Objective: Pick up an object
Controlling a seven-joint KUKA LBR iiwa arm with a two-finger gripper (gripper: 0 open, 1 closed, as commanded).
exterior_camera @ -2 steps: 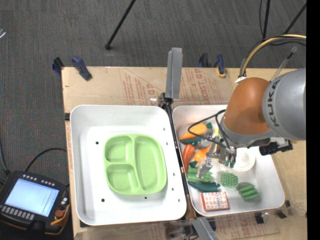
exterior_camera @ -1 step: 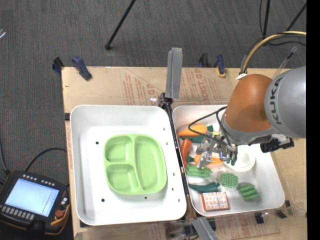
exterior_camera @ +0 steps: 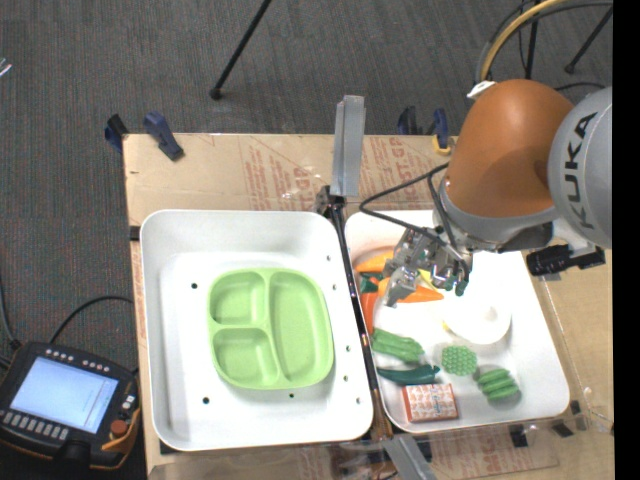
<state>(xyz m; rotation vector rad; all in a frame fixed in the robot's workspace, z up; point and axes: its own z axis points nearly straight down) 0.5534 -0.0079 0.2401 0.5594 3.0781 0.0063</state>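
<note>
My gripper (exterior_camera: pixel 428 273) hangs over the upper left part of the right bin (exterior_camera: pixel 540 318), just above orange toy pieces (exterior_camera: pixel 372 264) that lie by the bin's left wall. Below it in the same bin lie a green ribbed pod (exterior_camera: pixel 398 346), a dark green pod (exterior_camera: pixel 408 374), a round green dotted piece (exterior_camera: pixel 459 359), a small green ridged piece (exterior_camera: pixel 496 383), a white round piece (exterior_camera: pixel 480 324) and a red patterned box (exterior_camera: pixel 430 402). Nothing can be made out between the fingers.
The left bin (exterior_camera: pixel 170 268) holds a light green divided plate (exterior_camera: pixel 270 328). A grey upright post (exterior_camera: pixel 348 153) stands behind the bins' shared wall. A teach pendant (exterior_camera: pixel 65 398) lies at the lower left, off the bench.
</note>
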